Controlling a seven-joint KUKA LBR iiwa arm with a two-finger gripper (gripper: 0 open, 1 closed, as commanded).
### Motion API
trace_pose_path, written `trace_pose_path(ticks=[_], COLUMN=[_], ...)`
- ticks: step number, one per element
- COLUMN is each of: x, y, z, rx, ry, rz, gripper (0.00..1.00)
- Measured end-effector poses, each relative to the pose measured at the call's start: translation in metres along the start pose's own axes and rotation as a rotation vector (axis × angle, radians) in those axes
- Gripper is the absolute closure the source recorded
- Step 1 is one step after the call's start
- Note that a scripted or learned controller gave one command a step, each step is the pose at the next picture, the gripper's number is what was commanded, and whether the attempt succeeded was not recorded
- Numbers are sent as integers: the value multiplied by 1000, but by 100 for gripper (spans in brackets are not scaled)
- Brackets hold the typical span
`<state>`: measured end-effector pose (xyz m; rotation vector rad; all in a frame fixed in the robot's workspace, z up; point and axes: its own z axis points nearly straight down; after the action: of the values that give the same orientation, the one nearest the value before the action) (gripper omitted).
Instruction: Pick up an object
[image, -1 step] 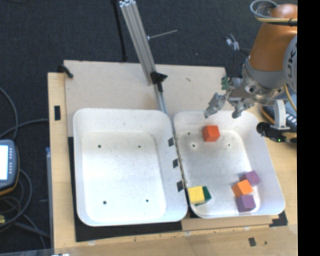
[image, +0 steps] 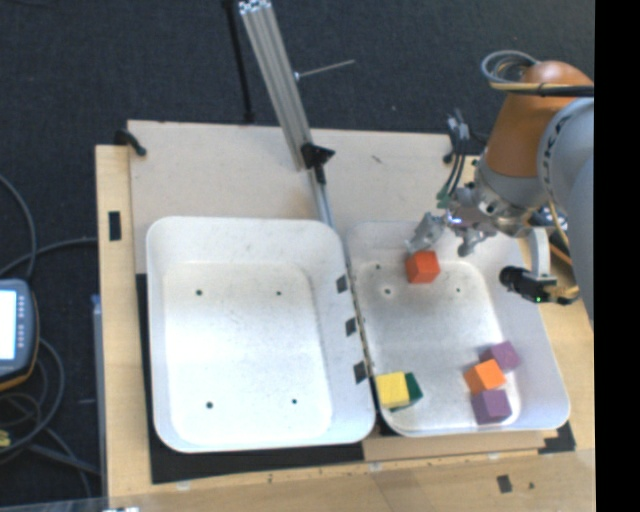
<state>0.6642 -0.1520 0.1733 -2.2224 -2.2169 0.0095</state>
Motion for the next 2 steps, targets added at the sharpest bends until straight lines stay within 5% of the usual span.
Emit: trace_pose_path(ticks=[1,2], x=[12,11], y=[-4,-3], z=[76,63], rx=[-10,-11], ry=[-3,0], rz=[-4,-2], gripper=[0,100])
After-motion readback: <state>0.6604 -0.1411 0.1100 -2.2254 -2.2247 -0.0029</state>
